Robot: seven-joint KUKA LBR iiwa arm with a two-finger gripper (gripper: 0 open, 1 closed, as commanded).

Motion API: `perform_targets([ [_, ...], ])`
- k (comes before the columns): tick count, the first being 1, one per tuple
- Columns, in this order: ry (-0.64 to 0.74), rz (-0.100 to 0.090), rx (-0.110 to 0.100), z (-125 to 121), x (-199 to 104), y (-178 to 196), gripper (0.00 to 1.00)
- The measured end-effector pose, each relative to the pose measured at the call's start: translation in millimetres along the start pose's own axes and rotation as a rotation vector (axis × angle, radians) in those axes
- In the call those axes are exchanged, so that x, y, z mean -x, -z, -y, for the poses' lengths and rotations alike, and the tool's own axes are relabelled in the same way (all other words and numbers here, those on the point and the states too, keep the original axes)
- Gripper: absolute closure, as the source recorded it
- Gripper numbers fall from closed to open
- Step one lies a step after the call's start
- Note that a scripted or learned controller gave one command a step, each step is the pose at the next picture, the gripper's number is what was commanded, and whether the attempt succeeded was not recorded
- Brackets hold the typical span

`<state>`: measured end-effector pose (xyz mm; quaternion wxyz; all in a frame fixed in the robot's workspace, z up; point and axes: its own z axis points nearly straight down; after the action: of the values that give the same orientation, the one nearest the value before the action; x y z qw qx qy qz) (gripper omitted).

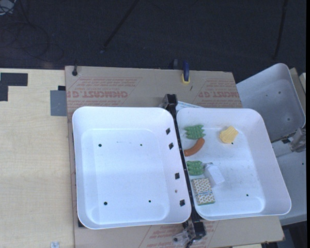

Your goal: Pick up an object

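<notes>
- Two white bins sit side by side on the worktop (31,154), on a brown board with printed lettering — they're touching along a row of black clips down the middle.
- The left bin (125,167) has just its bare white floor with a few small dark holes.
- All the stuff is in the right bin (258,190), mostly crowded along its left wall.
- Up top there's a green leafy piece (194,132), and just below it an orange sausage-shaped thing (194,147), lying at a slant and pretty much touching the green one.
- Lower down is a second small green piece (195,167), with a pale, whitish block (215,174) right beside it.
- Below those, a flat patterned packet (203,191) lies near the bin's front-left corner.
- A yellow lumpy piece (228,135) sits off by itself toward the back, well apart from the others.
- As for the hand — can't tell its state from here; nothing in the bins is being gripped.
</notes>
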<state>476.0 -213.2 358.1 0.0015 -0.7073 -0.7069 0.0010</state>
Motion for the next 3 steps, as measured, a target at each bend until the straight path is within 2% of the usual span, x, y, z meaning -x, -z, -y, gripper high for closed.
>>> perform_targets([
  [1, 0.001, 0.001, 0.003, 0.5, 1.0, 10.0, 1.00],
  [2, -0.001, 0.000, 0.001, 0.1, 0.4, 2.1, 1.00],
  [3, 0.000, 0.001, 0.003, 0.6, 1.3, 15.1, 1.00],
])
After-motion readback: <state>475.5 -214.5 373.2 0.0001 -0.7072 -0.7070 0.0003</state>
